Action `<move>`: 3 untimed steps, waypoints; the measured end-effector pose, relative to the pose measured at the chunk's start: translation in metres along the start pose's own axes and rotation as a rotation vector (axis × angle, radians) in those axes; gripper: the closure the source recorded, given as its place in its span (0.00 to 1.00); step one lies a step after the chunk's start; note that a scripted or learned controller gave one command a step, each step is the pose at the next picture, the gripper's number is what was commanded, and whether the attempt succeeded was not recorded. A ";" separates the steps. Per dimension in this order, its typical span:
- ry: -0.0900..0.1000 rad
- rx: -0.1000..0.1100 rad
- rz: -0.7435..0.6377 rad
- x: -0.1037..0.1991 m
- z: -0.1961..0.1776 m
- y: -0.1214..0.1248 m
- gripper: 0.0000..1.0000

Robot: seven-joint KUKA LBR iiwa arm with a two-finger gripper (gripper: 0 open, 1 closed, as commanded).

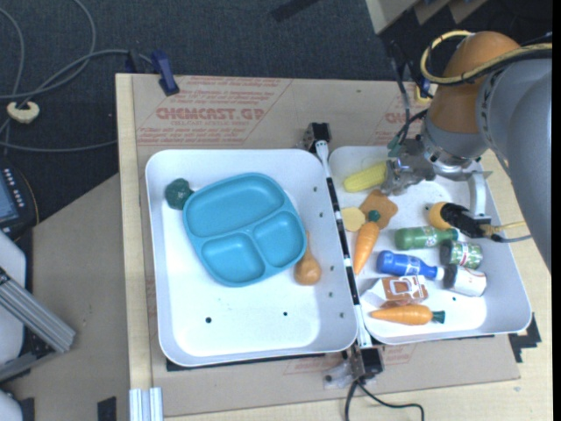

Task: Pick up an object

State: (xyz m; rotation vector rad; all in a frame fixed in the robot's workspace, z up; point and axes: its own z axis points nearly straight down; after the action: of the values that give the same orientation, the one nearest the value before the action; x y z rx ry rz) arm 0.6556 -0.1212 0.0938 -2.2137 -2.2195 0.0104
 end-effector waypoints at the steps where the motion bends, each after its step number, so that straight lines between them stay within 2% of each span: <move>1: 0.000 0.000 0.000 0.000 0.000 0.000 0.00; 2: 0.002 -0.002 0.005 0.004 0.011 -0.060 0.00; 3: -0.001 -0.014 -0.001 0.029 0.009 -0.017 0.00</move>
State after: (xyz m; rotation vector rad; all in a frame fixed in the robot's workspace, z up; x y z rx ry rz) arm 0.6379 -0.0922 0.0848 -2.2198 -2.2287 -0.0040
